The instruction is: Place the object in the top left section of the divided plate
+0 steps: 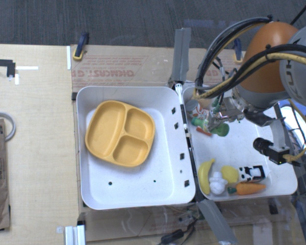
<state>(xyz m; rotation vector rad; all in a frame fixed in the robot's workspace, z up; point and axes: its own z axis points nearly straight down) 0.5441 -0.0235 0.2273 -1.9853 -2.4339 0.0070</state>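
Resting in the left bin: a yellow divided plate, all three sections bare. Lying in the right bin: a banana, a lemon, a carrot, a black-and-white toy, a white lump. Hanging low over that bin's upper left corner, the pincer, among green and red pieces; open or closed, cannot tell. Underneath, a pale wooden counter.

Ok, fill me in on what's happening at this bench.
The arm is down in the right bin, its gripper low over a green toy at the bin's far left corner. The yellow divided plate lies in the left bin, nothing on it. A banana and carrot lie near the right bin's front.
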